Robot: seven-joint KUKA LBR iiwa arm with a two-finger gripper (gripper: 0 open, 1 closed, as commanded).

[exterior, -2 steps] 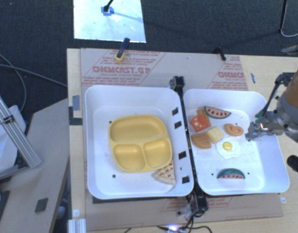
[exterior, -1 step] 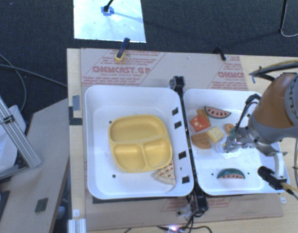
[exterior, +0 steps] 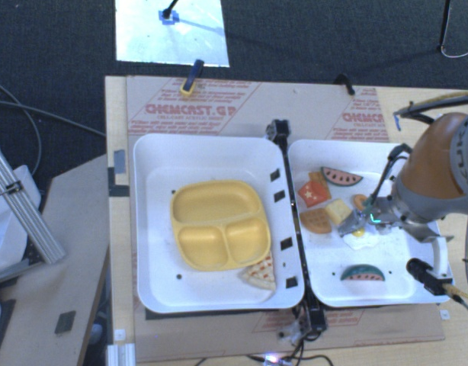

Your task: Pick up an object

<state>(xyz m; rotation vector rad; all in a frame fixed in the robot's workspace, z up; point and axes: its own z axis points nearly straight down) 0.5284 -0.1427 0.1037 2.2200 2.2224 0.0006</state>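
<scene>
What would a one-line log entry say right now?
arm: over right bin | gripper: low among toy foods beside cheese piece | hold: unconfirmed | left bin: yellow tray, pizza slice

Bench surface and items resting on it.
The bench [exterior: 242,101], covered by a printed clear sheet, carries two shallow white bins side by side: left bin [exterior: 150,204], right bin [exterior: 402,287]. A yellow-and-blue tool [exterior: 191,78] lies near its far edge.

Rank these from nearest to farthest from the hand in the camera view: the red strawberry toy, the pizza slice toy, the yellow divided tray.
From the hand:
1. Red strawberry toy, right bin, just to its left.
2. Pizza slice toy, left bin's lower right corner.
3. Yellow divided plastic tray, middle of the left bin.
</scene>
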